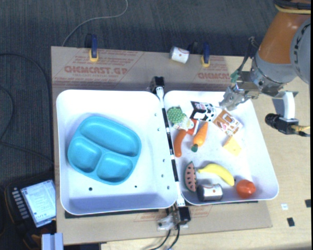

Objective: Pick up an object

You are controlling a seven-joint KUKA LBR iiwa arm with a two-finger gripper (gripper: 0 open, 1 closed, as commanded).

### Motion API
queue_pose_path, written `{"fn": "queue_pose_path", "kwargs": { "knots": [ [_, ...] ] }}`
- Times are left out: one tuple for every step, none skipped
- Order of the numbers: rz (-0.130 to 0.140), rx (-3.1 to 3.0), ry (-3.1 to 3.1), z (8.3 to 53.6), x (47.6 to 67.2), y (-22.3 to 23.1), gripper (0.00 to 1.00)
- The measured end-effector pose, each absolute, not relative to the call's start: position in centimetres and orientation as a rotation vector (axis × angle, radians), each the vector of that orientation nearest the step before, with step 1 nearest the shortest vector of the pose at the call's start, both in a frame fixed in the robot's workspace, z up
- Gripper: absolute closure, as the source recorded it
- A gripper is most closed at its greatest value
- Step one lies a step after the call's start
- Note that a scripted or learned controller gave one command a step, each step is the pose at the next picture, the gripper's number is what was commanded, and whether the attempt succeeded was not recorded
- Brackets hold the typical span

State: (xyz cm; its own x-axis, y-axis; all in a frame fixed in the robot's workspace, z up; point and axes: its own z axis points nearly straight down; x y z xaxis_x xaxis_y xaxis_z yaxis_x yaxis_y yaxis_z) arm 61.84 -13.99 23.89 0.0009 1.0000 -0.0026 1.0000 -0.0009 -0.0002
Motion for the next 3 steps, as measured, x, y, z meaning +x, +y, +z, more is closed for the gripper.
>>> {"fn": "queue_pose_path", "kwargs": {
  "knots": [
    [-0.002, 2.220, 2.220, 23.9, 61.9, -13.9, 0.00],
    [0.003, 2.218, 2.220, 8.8, 59.1, -13.9, 0.00],
    [0.005, 2.215, 2.216, 9.9, 59.2, -14.0, 1.00]
  ]
}}
